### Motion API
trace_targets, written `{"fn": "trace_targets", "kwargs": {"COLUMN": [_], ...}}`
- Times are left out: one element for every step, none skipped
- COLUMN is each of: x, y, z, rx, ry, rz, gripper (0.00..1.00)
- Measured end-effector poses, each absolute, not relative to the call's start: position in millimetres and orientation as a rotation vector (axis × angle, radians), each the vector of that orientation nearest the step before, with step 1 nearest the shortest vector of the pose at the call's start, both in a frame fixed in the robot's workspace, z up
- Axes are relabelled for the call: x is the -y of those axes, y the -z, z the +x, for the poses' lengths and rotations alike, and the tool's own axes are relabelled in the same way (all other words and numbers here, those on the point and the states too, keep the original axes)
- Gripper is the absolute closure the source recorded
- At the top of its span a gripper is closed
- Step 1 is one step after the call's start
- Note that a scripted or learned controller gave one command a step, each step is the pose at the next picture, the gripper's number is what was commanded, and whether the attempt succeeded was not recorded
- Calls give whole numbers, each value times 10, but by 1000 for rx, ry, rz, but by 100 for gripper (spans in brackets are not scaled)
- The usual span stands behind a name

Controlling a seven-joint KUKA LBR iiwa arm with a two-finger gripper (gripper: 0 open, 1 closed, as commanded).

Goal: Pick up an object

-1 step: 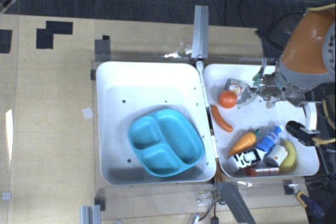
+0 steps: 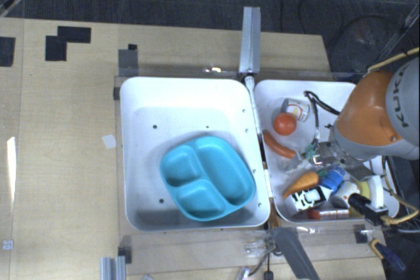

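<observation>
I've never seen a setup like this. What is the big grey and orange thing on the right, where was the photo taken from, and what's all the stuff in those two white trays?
The picture comes from one fixed camera above the bench, looking down at a slant. The grey and orange thing is a robot arm reaching in from the right; its job is to pick up an object. Its gripper hangs low over the right bin, and I cannot tell whether it holds anything. That bin holds a jumble of small items: a red ball, a reddish sausage-shaped toy, an orange carrot-like piece, a small blue piece and a few others too cluttered to name. The left bin holds a blue divided plate with three compartments. Both bins rest side by side on a light wooden bench.
</observation>
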State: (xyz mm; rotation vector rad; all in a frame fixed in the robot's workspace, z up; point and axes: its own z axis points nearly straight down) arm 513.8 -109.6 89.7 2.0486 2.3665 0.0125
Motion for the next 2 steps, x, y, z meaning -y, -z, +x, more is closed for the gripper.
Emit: {"fn": "trace_targets", "kwargs": {"x": [1092,406], "y": [-1009,-2345], "z": [5159,5324], "rx": [-2364,-2399], "ry": [-18,-7], "rz": [2044,2019], "gripper": [100,100]}}
